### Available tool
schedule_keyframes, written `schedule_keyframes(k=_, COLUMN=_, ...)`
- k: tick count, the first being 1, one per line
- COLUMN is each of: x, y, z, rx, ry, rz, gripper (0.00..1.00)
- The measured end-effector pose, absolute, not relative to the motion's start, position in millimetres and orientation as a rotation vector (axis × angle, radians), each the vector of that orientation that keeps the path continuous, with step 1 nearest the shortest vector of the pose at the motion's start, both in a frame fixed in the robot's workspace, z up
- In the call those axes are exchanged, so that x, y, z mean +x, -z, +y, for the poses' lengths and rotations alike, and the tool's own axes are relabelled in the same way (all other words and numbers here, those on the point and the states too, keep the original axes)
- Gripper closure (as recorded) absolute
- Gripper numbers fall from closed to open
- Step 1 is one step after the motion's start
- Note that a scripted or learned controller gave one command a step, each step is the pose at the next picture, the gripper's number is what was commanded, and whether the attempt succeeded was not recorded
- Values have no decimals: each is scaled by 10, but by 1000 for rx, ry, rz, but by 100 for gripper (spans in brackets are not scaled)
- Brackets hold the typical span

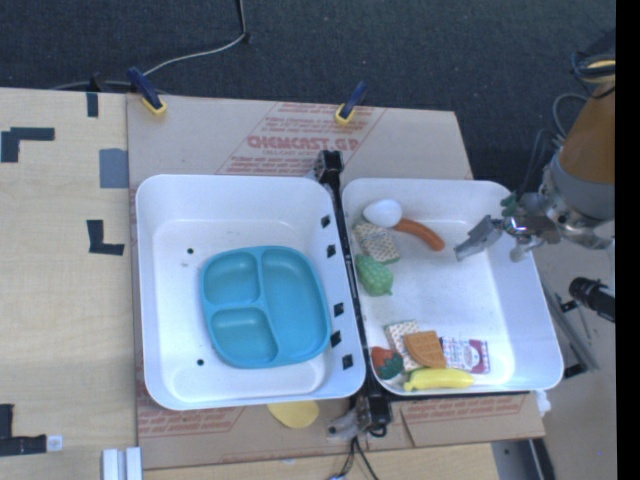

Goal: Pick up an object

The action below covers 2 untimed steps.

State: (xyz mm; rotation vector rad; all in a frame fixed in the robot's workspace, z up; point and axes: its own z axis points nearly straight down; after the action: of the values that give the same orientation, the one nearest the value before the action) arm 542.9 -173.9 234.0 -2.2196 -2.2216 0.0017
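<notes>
The right bin (520,298) holds several small items. A white egg-shaped piece (382,211) lies beside an orange carrot-like stick (421,234), with a checked cloth piece (375,241) and a green lump (376,276) below them. At the front edge are a tan cracker (423,348), a printed packet (466,354), a yellow banana (438,378) and a red and green piece (385,361). My gripper (497,245) hangs over the right bin's far right side, open with nothing between its fingers, to the right of the carrot-like stick.
The left bin (165,268) holds a blue divided plate (265,305). A yellow disc (292,414) lies on the cardboard in front of the bins. Black clips (330,168) join the bins along the middle wall. Cables hang at the right beside the arm.
</notes>
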Motion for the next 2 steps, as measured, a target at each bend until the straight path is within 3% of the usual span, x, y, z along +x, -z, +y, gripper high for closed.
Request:
schedule_keyframes(k=1, x=6069, y=-1374, z=-1723, rx=-2217, ry=-4, rz=-2221, gripper=0)
schedule_keyframes(k=2, x=6493, y=-867, z=-1446, rx=-2222, ry=1, rz=-2226, gripper=0)
